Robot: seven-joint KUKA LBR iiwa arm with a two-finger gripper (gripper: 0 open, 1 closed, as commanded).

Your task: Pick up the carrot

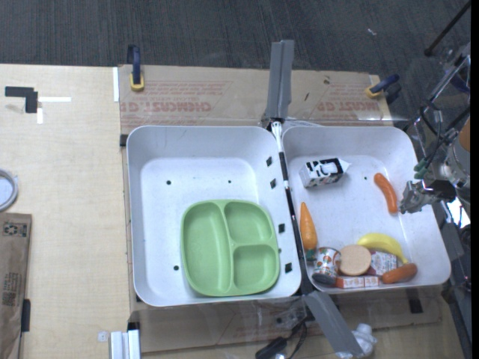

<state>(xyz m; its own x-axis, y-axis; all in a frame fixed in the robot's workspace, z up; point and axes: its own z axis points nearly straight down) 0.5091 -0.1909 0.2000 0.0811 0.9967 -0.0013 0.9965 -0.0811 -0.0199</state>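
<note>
The carrot (307,226), orange and tapered, lies along the left wall of the right bin (352,142), its thin end pointing to the back. My gripper (413,199) hangs at the right bin's right wall, far to the right of the carrot. It is close to a slim orange-red stick-shaped food (386,192), which lies just left of it. Nothing shows between the gripper and the carrot but bare bin floor.
In the right bin are a small white carton (324,172) at the back and a banana (382,244), a round biscuit (355,260), a small can (325,260) and a red sausage (398,274) along the front. The left bin (150,200) holds a green divided plate (230,247).
</note>
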